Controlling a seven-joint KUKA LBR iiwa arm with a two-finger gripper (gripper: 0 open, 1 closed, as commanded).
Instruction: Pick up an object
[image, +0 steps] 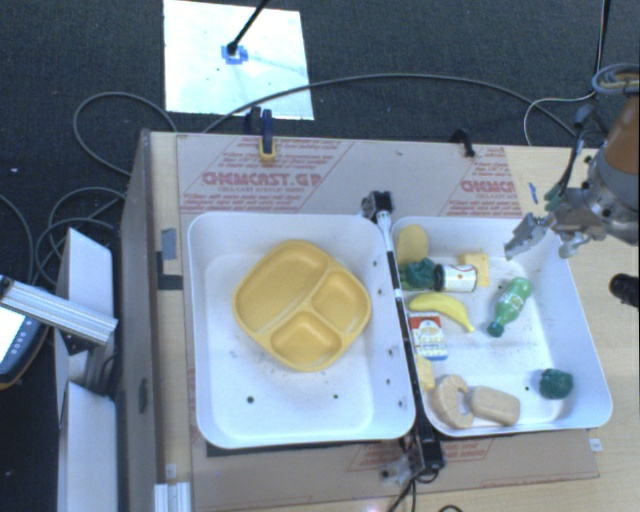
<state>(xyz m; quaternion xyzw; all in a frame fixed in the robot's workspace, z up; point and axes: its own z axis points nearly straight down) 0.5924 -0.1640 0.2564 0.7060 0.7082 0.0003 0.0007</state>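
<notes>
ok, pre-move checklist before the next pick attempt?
1. Gripper carries nothing: ok, fingers spread with nothing between them.
2. Gripper above the right bin: ok, over its far right corner.
3. Nearest target free-standing: ok, green bottle lies apart from the banana.
4. Grasp axis: cannot tell, the bottle lies at a slant.
5. Clutter by the divider: not ok, the banana, can and small box sit close.
6. Yellow plate out of the path: ok, left bin.

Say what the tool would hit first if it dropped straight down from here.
Probably bare floor of the right bin, between the cheese and the bottle; the tool hangs above it, though depth is unclear.
</notes>
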